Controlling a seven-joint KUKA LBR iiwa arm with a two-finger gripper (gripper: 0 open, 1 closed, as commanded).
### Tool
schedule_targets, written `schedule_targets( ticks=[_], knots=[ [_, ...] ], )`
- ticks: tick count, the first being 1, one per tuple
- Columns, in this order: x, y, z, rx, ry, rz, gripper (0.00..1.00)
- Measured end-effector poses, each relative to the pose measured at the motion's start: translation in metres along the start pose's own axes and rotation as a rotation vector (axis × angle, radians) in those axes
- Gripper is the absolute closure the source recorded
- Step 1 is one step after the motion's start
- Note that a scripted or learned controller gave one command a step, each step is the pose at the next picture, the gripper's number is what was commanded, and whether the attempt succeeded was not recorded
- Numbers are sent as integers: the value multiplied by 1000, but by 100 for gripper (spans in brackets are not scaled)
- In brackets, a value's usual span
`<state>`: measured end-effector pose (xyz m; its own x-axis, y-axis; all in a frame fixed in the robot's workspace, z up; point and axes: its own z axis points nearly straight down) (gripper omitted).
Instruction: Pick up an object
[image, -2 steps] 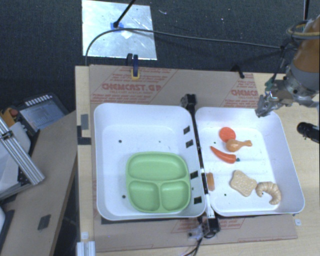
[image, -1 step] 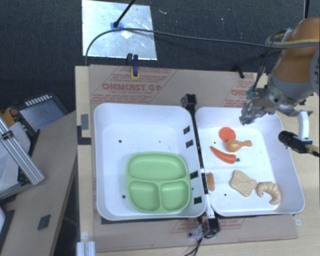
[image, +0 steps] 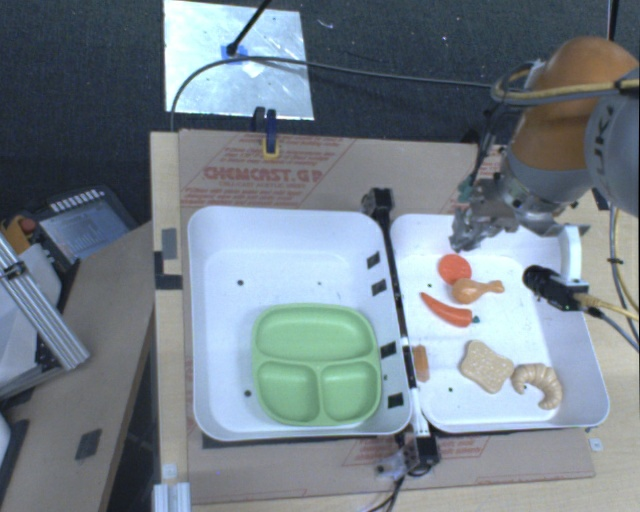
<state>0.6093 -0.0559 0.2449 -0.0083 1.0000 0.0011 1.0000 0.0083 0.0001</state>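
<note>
Camera view | my gripper (image: 468, 236) hangs just above the tomato (image: 454, 267) in the right bin (image: 585, 385); can't tell open or closed | tomato seems easiest to reach

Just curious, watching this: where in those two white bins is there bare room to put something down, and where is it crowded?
The left bin has bare floor behind the green plate, toward its far wall. The right bin is crowded in the middle: tomato, drumstick, chili, bread and croissant, with the tool above its far end.
</note>
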Motion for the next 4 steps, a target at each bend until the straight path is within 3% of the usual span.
schedule_targets(
  ticks=[3,4],
  knots=[
    [155,-43,21,1,1,-2,100],
    [151,-42,20,0,0,5,0]
  ],
)
